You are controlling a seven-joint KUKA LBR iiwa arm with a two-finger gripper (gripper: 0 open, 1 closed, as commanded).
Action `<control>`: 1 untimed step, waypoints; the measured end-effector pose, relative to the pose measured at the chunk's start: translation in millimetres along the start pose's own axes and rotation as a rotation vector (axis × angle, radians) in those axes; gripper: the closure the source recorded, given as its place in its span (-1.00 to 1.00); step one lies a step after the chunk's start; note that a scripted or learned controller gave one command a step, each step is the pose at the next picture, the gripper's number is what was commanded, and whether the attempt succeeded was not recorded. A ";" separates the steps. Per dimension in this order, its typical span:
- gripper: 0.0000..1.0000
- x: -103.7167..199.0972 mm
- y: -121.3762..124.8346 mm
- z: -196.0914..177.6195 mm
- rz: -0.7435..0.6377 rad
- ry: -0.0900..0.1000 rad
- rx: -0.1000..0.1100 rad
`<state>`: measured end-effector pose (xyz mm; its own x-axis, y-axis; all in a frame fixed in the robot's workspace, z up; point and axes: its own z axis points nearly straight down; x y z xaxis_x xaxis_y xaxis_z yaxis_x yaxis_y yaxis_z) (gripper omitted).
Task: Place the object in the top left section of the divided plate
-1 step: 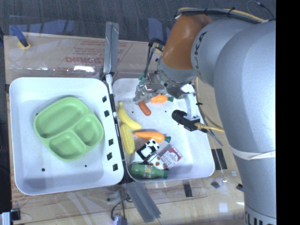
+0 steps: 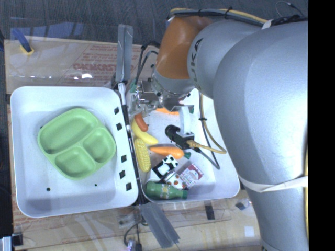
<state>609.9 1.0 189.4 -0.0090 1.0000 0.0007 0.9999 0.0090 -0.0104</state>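
Arm (image 2: pixel 261 88) looms nearest; gripper (image 2: pixel 157 102) state cannot be told. Carrot (image 2: pixel 167 151), at 5 o'clock, judged light, rigid, best pinched mid-body.

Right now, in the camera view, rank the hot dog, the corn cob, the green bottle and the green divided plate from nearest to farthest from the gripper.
Gripper, at the right bin's top left.
1. Hot dog, just below it.
2. Corn cob, further down along the bin's left wall.
3. Green bottle, at the bin's bottom edge.
4. Green divided plate, over in the left bin.
Bottle and plate are close to call.
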 end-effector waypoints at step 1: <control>1.00 84.7 -40.1 -38.2 -0.119 -0.001 -0.002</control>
<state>569.4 85.3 228.1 -0.1276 0.9918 0.0007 0.9918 0.1276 -0.0083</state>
